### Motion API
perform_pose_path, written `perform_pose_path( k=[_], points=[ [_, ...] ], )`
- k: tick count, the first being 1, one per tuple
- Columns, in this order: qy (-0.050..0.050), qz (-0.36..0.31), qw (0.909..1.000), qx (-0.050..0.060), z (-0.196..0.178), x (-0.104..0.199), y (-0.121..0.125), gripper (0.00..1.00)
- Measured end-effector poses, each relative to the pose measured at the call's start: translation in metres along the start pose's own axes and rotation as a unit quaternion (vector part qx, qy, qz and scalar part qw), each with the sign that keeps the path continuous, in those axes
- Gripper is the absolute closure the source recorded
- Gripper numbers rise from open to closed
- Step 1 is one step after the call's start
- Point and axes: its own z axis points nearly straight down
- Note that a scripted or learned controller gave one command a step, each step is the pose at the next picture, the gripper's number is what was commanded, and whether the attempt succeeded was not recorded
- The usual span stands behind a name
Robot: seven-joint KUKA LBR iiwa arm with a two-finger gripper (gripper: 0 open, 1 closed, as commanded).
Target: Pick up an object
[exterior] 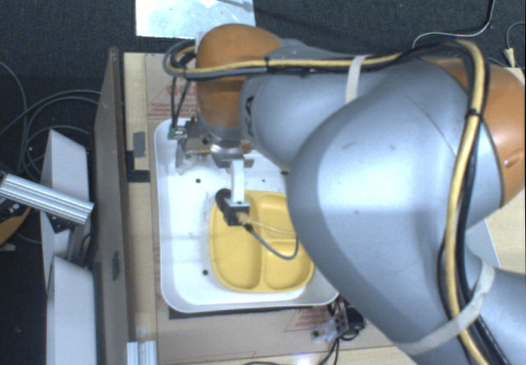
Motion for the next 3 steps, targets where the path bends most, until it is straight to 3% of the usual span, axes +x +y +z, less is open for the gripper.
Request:
perform_pose_path(
  k=[2, 3],
  points=[
    [0.0, 0.0, 1.0, 0.0, 0.0, 0.0, 0.0, 0.0],
    [0.002, 0.001, 0.9999, -0.011, -0.246, -0.039, 0.016, 0.0]
  ],
)
